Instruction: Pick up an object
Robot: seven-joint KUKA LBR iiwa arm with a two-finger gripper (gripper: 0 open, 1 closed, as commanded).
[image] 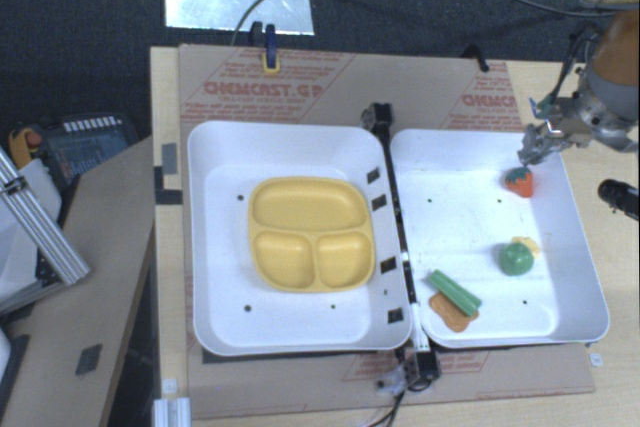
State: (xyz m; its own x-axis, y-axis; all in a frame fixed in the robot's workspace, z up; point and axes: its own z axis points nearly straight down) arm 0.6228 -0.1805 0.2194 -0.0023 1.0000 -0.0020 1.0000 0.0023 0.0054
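- The gripper (533, 147) hangs over the far right part of the right bin (480, 150), its dark fingers pointing down and to the left from the grey wrist at the view's right edge
- How far the fingers are spread cannot be told; they blur together at this size, and nothing is seen clearly between them
- Just below the fingertips lies a small orange-red toy with a green top (518, 181), on the bin floor; whether the fingers touch it cannot be told
- Nearer the front of the same bin sits a round green toy (516, 259) with a pale yellow piece (526, 244) touching its far side
- Toward the front left corner of that bin a green stick-shaped toy (455, 292) lies slantwise, partly over a flat orange piece (453, 316)
- The left bin (215, 245) holds a yellow divided plate (308, 233), with one long compartment at the far side and two smaller ones at the near side
- Both bins rest on a cardboard sheet (320, 80) on the bench
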